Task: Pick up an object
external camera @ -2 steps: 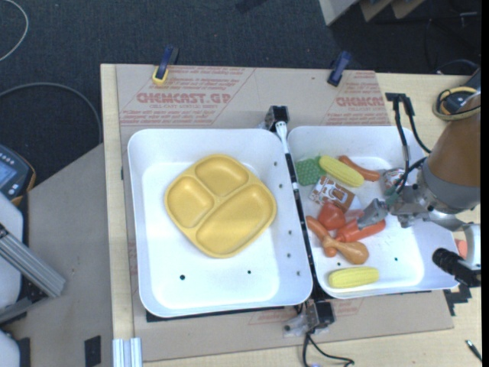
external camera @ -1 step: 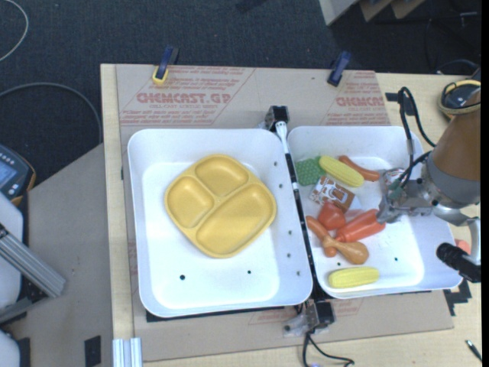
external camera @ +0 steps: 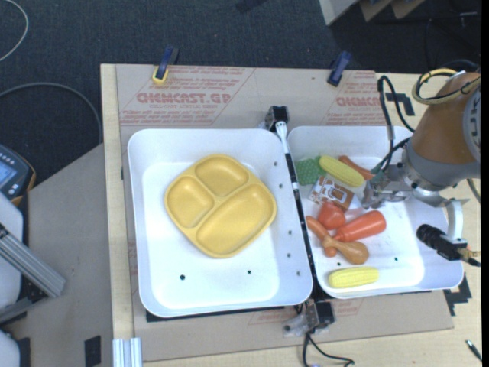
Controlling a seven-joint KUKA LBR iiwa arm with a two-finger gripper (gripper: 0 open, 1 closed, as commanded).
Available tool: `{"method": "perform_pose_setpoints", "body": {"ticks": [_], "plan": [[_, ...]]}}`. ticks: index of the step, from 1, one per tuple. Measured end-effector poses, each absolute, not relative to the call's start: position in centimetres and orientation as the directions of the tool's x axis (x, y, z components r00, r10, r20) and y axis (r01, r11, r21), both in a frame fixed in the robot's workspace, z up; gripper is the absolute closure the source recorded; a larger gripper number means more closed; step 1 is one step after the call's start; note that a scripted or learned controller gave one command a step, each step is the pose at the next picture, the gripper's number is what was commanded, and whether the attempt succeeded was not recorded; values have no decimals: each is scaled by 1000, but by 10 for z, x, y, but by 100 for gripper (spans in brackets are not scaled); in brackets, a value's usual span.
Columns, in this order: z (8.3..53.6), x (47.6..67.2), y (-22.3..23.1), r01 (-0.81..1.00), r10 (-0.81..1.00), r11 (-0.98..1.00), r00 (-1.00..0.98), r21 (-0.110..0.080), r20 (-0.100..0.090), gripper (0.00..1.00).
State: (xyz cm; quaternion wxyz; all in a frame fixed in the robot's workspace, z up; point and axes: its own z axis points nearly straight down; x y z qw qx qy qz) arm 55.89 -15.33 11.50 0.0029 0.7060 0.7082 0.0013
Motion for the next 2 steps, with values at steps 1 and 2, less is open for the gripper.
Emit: {"method": "perform_pose_setpoints", "body": {"ticks": [1, 2], "plan": [[83, 585, -165, 1000, 1000, 2, -2, 2, -2, 100], [85, 590, -175, 1000, 1000, 0, 0, 3, -2, 100]]}}
